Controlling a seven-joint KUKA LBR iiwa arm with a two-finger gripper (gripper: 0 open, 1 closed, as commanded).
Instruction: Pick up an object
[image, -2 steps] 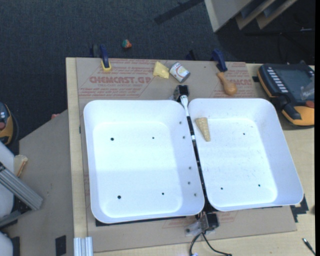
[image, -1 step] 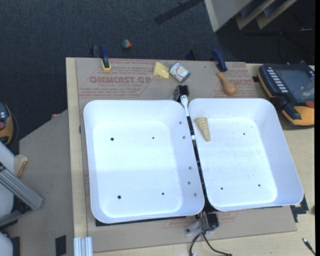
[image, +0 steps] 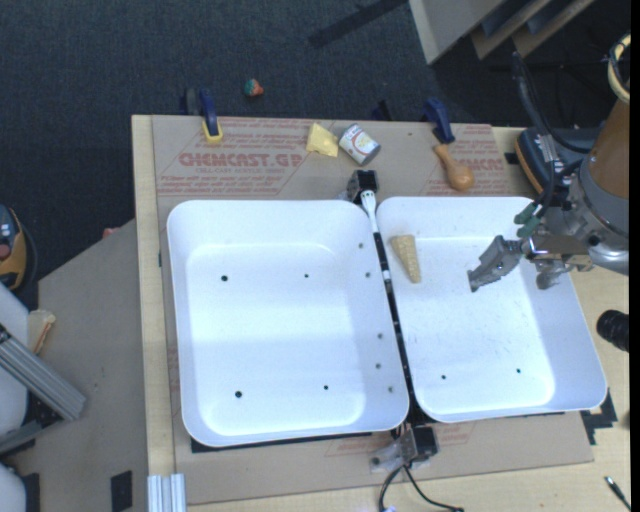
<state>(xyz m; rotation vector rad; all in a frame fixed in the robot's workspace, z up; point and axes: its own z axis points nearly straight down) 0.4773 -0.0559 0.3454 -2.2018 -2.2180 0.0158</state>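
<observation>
Near: left bin (image: 200, 330) bare of objects. Right bin (image: 560, 390) holds cone (image: 405, 257) near its far-left corner, beside divider. Jaws (image: 490, 268) hang over right bin, right of cone, apart from it; nothing gripped, opening cannot be told. Step judged: approach. Next needed: shift left over cone, descend, close. Far, on table (image: 160, 180): yellow wedge (image: 322, 141), small can (image: 359, 144).

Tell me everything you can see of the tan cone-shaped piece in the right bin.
The tan cone is a small, matte, beige tapered piece lying flat on the right bin's floor, near its upper-left corner and close to the divider. Wide end up-frame, narrow tip down-frame. Nothing touches it but the bin floor; the pincer sits apart to its right.
</observation>
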